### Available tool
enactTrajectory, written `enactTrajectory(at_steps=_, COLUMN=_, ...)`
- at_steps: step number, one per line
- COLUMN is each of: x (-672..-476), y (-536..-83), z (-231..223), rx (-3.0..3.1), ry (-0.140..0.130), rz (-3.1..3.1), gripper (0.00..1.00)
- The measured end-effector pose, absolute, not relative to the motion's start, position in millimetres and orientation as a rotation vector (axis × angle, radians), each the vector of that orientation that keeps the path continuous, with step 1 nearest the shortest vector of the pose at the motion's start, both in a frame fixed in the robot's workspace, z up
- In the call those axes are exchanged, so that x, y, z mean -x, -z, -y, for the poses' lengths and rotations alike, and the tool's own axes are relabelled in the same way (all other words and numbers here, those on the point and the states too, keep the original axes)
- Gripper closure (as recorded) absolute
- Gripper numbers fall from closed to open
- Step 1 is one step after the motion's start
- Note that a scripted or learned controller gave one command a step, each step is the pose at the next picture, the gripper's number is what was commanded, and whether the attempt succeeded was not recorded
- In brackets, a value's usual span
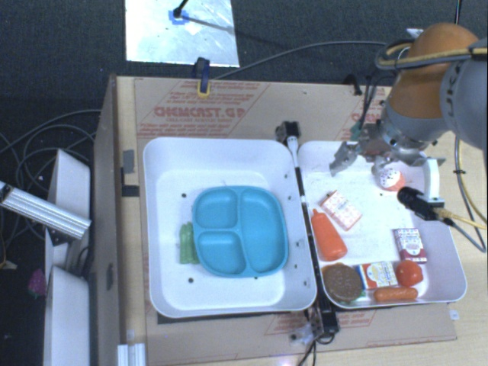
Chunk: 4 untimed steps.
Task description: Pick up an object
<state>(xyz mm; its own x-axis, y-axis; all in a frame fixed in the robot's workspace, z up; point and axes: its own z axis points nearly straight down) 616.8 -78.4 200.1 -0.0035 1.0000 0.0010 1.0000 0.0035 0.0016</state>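
Note:
My gripper (364, 160) hangs over the far end of the right bin (450, 280), with the grey arm and its orange band coming in from the upper right. Its fingers look spread, and nothing shows between them. A small white and red round object (388, 178) lies just below and to the right of it. A pink and white packet (341, 210) and an orange-red bottle (329, 236) lie nearer the bin's left wall.
At the right bin's near end lie a brown round patty (343, 280), a small packet (379, 273), a red tomato (410, 273), an orange sausage shape (395, 294) and a red carton (409, 244). The left bin (164, 204) holds a blue divided plate (240, 231) and a green piece (187, 244).

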Motion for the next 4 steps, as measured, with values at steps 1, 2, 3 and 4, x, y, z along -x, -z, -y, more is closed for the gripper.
enactTrajectory(at_steps=1, x=-666.6, y=-125.9, z=98.0, rx=-2.217, ry=0.001, rz=-2.226, gripper=0.0)
enactTrajectory(at_steps=2, x=-665.8, y=-114.9, z=86.7, rx=-2.214, ry=-0.002, rz=-2.227, gripper=0.0)
enactTrajectory(at_steps=3, x=-668.9, y=-100.7, z=83.9, rx=-2.214, ry=-0.001, rz=-2.227, gripper=0.0)
enactTrajectory(at_steps=4, x=-669.2, y=-101.6, z=84.6, rx=-2.214, ry=-0.002, rz=-2.225, gripper=0.0)
